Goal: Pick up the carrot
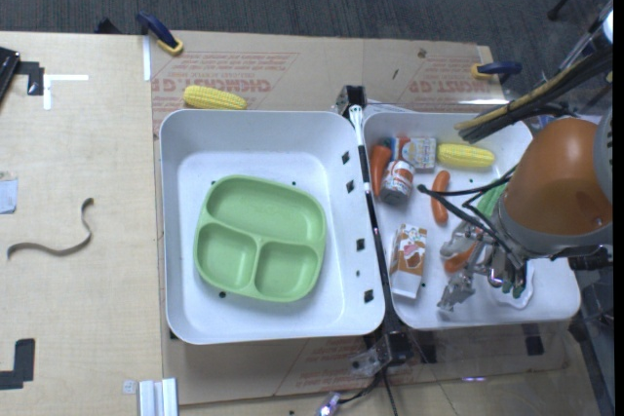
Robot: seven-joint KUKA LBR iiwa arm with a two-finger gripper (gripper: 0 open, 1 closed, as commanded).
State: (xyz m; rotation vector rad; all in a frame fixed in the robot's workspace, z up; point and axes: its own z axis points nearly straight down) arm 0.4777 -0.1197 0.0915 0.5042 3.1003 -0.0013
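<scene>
An orange carrot (377,169) lies along the left wall of the right bin (556,302), next to a small can (397,181). A second slim orange-red piece (441,196) lies a little right of the can. My gripper (456,292) hangs low over the front middle of the right bin, well in front of and to the right of the carrot. A small orange object (456,252) sits just behind the gripper, partly hidden by cables; whether it is touched cannot be told. The orange wrist band (558,185) covers the bin's right part.
The right bin also holds a yellow corn cob (466,154), a small box (421,151) and a white carton (409,259). A green divided plate (261,237) lies in the left bin (175,209). Another corn cob (214,97) rests on the cardboard behind it.
</scene>
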